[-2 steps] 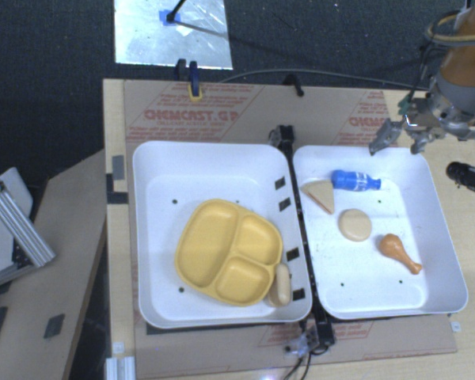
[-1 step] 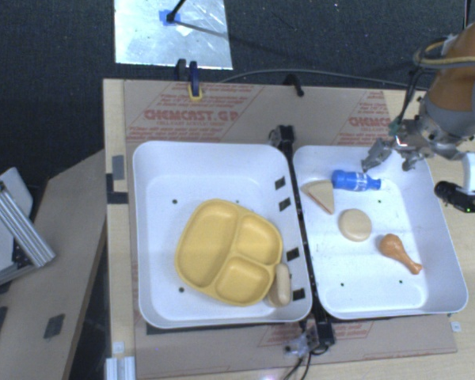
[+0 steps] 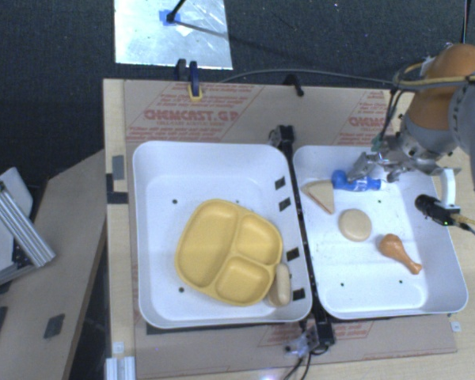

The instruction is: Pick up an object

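In the right bin [image 3: 427, 295], my gripper [image 3: 371, 167] reaches in from the right and hangs at the far edge. A small blue object [image 3: 354, 183] lies directly at its tip, touching or just under it. A tan wedge-shaped piece [image 3: 321, 195] sits to the left of the blue object. Nearer the middle of the bin lies a round beige disc [image 3: 355, 225]. An orange-brown drumstick [image 3: 400, 252] rests to the disc's right.
The left bin [image 3: 158, 172] holds a yellow divided plate [image 3: 229, 251] with a pale bread roll [image 3: 281, 284] against its right corner. A black divider with clips [image 3: 294, 212] runs between the bins. A black cable connector [image 3: 431, 208] hangs over the right bin's right side.
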{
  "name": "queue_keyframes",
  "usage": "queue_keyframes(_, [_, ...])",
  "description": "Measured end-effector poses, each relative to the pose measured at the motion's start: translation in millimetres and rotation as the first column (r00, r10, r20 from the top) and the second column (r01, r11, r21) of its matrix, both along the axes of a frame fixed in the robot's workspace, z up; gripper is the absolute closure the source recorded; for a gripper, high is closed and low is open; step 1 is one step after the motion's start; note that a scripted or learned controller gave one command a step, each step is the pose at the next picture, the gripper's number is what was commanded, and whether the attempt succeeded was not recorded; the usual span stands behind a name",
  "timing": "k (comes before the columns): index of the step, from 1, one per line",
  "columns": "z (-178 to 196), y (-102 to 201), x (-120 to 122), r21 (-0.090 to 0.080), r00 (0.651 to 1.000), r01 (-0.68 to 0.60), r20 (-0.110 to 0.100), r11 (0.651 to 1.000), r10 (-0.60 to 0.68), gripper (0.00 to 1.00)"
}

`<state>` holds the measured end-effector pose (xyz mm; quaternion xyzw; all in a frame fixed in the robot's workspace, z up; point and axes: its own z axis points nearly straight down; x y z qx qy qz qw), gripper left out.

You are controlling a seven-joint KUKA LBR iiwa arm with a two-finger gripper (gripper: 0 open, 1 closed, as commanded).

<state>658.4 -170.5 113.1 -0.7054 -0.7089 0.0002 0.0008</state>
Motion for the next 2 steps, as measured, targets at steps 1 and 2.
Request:
queue_keyframes(1, [-3.9, -1.7, 5.9, -0.006, 1.000, 0.000, 0.021, 1.000, 0.000, 0.00])
queue_keyframes(2, [9.3, -0.6, 8.9, -0.006, 1.000, -0.003, 0.031, 1.000, 0.003, 1.00])
